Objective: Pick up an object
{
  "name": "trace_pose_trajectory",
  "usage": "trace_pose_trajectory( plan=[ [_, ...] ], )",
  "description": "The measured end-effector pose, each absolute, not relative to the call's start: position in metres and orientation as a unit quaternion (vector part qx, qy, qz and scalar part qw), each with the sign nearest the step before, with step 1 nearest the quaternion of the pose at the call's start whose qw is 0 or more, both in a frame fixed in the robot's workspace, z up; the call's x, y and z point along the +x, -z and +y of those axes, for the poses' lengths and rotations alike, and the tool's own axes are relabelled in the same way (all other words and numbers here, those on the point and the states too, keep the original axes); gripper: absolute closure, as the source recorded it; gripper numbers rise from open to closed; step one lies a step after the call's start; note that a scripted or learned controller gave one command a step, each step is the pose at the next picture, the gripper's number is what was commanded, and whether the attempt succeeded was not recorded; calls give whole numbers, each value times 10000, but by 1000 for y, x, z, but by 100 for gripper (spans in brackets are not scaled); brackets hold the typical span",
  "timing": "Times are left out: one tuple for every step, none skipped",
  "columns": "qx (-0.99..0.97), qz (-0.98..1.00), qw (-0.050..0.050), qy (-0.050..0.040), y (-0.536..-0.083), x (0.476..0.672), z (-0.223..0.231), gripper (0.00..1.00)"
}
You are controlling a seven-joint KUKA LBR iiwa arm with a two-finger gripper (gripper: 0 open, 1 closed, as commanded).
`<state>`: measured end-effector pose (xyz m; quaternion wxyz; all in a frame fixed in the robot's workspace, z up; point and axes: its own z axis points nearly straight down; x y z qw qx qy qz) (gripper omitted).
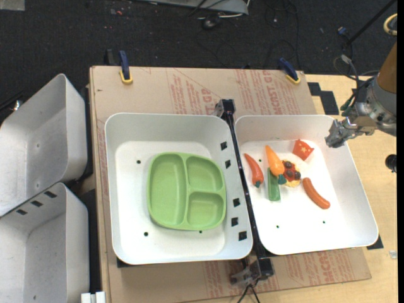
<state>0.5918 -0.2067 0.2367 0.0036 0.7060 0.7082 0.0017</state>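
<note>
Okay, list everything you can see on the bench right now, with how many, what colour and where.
Bins: two, white, side by side on the bench.
Divided plate: one, light green, in the left bin.
Chilli pepper: one, red, right bin, left of the cluster.
Carrot: one, orange, right bin, middle.
Green vegetable: one, dark green, below the carrot.
Small mixed piece: one, dark and yellow, beside the carrot.
Red block: one, right bin, upper part.
Sausage: one, orange-red, right bin, right side.
Clamps: two, blue and yellow, back edge.
Claw: one, grey, above the right bin's upper right edge.
</note>
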Motion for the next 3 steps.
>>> trace_pose_trajectory(
  plan=[
    [7060,7082,37,-14,-289,593,-207,100],
    [7044,7098,-7,-3,-271,607,-154,100],
    [7044,7098,-6,-2,-266,607,-95,100]
  ],
)
